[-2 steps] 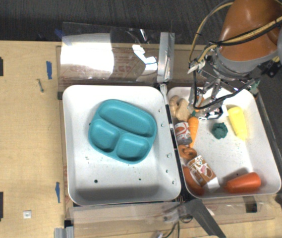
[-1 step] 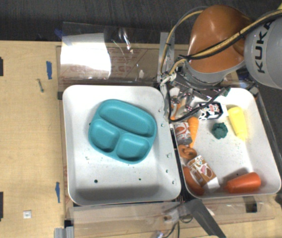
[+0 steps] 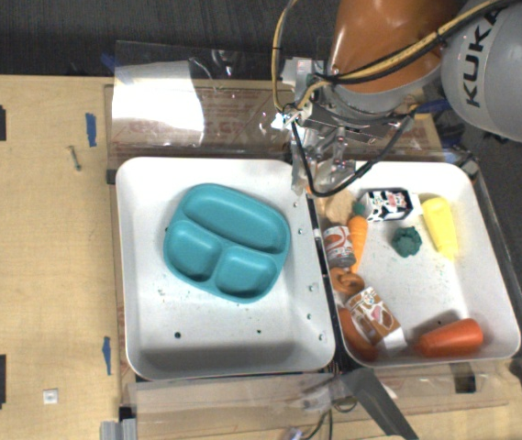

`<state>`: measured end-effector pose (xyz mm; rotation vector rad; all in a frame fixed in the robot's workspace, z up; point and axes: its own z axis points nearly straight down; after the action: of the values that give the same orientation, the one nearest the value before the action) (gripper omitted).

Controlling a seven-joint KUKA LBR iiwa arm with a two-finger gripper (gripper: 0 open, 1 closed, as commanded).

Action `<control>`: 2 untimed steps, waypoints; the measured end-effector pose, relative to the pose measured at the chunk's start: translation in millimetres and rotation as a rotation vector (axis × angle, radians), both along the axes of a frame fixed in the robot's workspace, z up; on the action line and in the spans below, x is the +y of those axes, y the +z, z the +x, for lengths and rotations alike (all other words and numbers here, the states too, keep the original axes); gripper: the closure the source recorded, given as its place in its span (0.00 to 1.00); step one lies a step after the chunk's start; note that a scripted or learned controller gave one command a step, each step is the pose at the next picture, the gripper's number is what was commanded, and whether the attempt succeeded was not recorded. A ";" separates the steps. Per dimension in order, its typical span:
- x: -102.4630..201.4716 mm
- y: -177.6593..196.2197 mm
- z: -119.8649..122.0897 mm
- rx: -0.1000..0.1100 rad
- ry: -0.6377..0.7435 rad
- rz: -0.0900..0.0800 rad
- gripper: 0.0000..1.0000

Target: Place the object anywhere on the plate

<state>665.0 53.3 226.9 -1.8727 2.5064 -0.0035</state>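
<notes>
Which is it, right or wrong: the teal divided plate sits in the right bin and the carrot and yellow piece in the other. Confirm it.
Wrong on one point. The camera view shows the teal divided plate in the left bin, not the right. The carrot and yellow piece lie in the other bin, the right bin.

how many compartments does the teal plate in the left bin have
3. On the plate, one long compartment runs across the upper side, and two smaller ones sit below it: one at lower left, one at lower right.
</notes>
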 end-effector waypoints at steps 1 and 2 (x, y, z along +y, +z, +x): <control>37.0 7.1 2.7 0.003 -0.092 0.002 1.00; 13.2 142.1 -69.6 -0.012 -0.125 0.000 1.00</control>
<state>595.5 66.5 369.0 -1.7079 2.6106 -0.0158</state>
